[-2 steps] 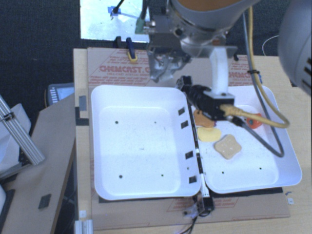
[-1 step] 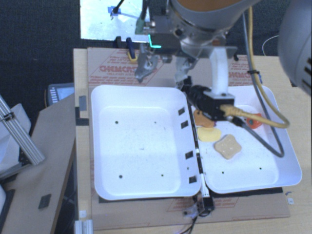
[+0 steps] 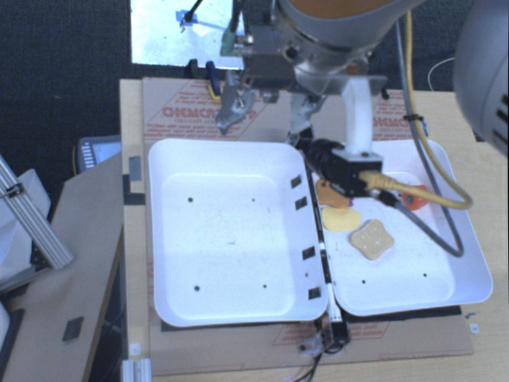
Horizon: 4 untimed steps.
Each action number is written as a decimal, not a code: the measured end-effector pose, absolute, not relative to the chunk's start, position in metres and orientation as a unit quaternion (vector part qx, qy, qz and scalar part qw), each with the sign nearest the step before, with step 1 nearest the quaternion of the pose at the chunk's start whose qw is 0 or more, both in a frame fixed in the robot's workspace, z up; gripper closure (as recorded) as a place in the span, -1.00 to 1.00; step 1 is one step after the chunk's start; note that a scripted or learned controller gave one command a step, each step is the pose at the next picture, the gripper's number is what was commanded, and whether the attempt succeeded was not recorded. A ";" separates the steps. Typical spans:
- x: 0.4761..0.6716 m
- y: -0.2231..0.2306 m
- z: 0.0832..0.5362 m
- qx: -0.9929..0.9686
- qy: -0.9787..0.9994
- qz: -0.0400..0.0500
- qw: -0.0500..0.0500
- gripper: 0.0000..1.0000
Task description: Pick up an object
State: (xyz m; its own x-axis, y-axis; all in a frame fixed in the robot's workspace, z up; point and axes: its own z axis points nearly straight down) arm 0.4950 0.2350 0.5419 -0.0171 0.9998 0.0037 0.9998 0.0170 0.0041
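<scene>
Tan biscuit point(image 3: 371, 239) in right bin point(image 3: 465, 281) — well below open, empty jaws point(image 3: 266, 118).

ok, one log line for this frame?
arm: raised over bins' far edge | fingers: open, nothing between | right bin: tan toast piece, yellow piece, orange piece, red item | pick: not yet

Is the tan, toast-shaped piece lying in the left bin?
No, the tan piece lies in the right bin, beside a yellow piece.
</scene>
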 end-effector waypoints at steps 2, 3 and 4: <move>0.495 0.235 0.553 0.699 0.715 0.004 0.000 -1.00; 0.495 0.235 0.553 0.699 0.715 0.004 0.000 -1.00; 0.495 0.235 0.553 0.699 0.715 0.004 0.000 -1.00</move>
